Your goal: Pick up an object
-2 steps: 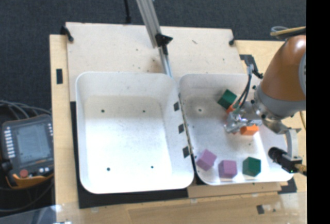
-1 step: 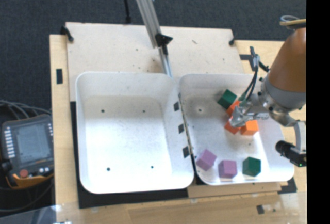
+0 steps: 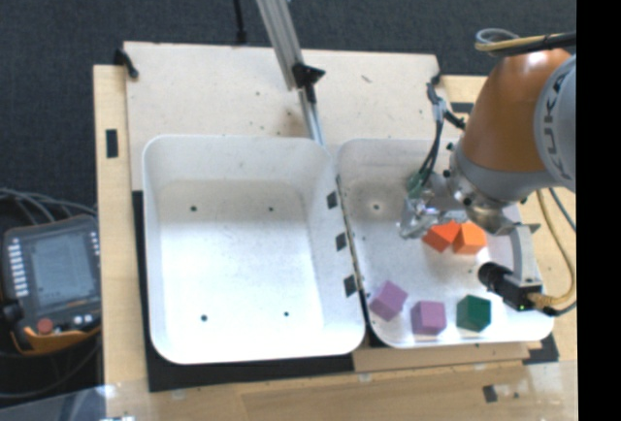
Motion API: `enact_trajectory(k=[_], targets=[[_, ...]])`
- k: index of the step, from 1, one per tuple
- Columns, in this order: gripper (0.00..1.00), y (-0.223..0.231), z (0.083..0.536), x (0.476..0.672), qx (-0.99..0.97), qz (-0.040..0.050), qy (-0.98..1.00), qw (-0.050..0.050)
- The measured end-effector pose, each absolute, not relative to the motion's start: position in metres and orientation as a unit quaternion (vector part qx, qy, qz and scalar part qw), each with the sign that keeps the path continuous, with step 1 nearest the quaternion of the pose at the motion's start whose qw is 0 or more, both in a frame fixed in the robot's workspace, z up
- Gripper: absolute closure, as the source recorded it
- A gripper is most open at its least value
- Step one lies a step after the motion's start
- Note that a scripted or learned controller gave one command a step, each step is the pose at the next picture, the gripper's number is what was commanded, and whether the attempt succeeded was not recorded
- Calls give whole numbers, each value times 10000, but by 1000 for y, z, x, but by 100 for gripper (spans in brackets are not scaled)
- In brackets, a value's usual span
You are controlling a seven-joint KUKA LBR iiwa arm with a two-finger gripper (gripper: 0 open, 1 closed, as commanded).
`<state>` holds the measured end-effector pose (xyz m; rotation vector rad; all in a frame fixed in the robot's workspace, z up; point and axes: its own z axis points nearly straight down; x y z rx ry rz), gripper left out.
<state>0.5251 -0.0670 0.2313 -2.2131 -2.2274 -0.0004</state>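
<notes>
Left bin (image 3: 243, 244), mid-frame: bare white floor. Right bin (image 3: 374, 186): arm (image 3: 514, 128) reaching in from right edge, wrist low over two orange blocks (image 3: 456, 237) at centre right. Gripper (image 3: 427, 215) just beside blocks; open or closed, cannot tell. Two purple cubes (image 3: 408, 307) and green cube (image 3: 473, 312) along bin's lower rim, untouched. Judged: nothing lifted yet; grasp and lift remain.
</notes>
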Motion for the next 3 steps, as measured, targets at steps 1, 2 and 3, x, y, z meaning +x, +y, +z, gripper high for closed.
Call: enact_trajectory(k=[1, 2, 3], targets=[[100, -22, 223, 544, -7047, -4, -7095, -4], [100, 28, 216, 560, -7045, -7, -7097, 1], [100, 74, 230, 582, -7045, -17, -7097, -2]])
